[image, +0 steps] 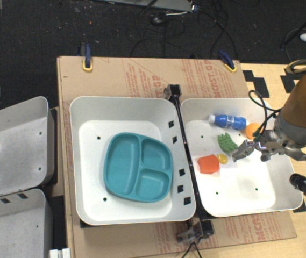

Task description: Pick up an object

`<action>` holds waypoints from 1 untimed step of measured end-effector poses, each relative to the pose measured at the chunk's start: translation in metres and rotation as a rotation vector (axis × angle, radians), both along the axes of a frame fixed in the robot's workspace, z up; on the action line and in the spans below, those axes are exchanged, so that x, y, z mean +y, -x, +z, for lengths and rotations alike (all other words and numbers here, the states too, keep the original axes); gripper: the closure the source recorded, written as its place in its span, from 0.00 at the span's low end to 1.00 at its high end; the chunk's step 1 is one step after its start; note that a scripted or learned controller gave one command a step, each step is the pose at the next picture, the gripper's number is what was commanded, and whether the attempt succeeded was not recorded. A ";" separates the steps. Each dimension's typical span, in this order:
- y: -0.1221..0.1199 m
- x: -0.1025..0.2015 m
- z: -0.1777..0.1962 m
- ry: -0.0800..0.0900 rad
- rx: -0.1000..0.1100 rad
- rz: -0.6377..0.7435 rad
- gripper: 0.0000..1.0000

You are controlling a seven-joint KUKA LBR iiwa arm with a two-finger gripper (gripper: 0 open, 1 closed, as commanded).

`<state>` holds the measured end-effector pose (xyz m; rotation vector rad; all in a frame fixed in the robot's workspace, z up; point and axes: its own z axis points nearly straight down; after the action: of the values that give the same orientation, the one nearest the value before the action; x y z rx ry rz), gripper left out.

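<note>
The right bin [248, 196] holds a blue bottle [229, 122] lying on its side at the back. In front of it lie a green leafy toy [227, 142], a small yellow piece [223, 158] and a red-orange block [208, 164]. An orange ball [253, 129] rests by the bottle's right end. My gripper [245, 149] hangs low over the bin's middle right, just right of the green toy and the yellow piece and below the orange ball. Nothing shows held in it.
The left bin [88, 144] bears a teal divided plate [139, 166]. A black divider [184, 149] runs between the bins. The grey and orange arm [302, 117] reaches in over the right bin's right rim. Cardboard [142, 77] lies under both bins.
</note>
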<state>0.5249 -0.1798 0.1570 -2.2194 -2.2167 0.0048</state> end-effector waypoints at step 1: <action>0.011 0.001 -0.056 -0.001 0.000 -0.001 0.00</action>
<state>0.5139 -0.1788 0.1007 -2.2201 -2.2157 0.0038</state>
